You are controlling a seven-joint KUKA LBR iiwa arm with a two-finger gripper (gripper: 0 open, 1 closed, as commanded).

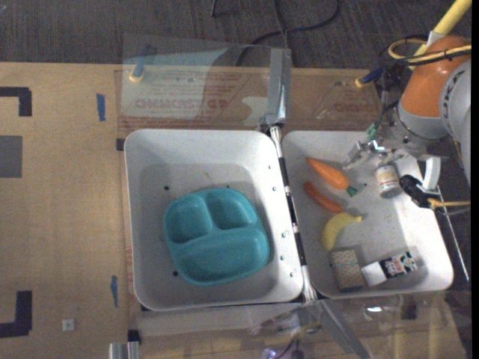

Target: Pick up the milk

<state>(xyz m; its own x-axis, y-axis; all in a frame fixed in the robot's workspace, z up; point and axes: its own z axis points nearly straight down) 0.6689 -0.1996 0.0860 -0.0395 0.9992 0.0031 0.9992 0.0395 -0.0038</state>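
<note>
Milk sits as a small carton (391, 266) lying on its side toward five o'clock in the right bin (389, 226), its white end touching a speckled brown block (346, 268) on its nine o'clock side and its black-and-white printed end pointing toward three o'clock, close to the bin's wall. I judge it light and fairly stiff, a boxy cardboard shape with flat faces that should give me good purchase. The coating looks smooth, though, so it could slip, and a hard squeeze might dent it. I would take it across its two long flat sides near the middle, clear of the block and of the sloping wall. My tool (367, 154) hangs toward twelve o'clock over the same bin, well apart from the carton, and whether it is spread or pressed together I cannot tell, since its metal parts blur together there. Just at its four o'clock stands a small round can (387, 179) with a pale label. At its eight o'clock lies a smooth tapered orange carrot (328, 173), with a second, thinner one (323, 199) beside it and a curved yellow banana (337, 229) farther toward six o'clock. Both bins are glossy white plastic with rounded corners. The left bin (150, 163) holds a teal divided plate (215, 235), matte and thick-rimmed, and the table (60, 200) under everything is plain tan board
</note>
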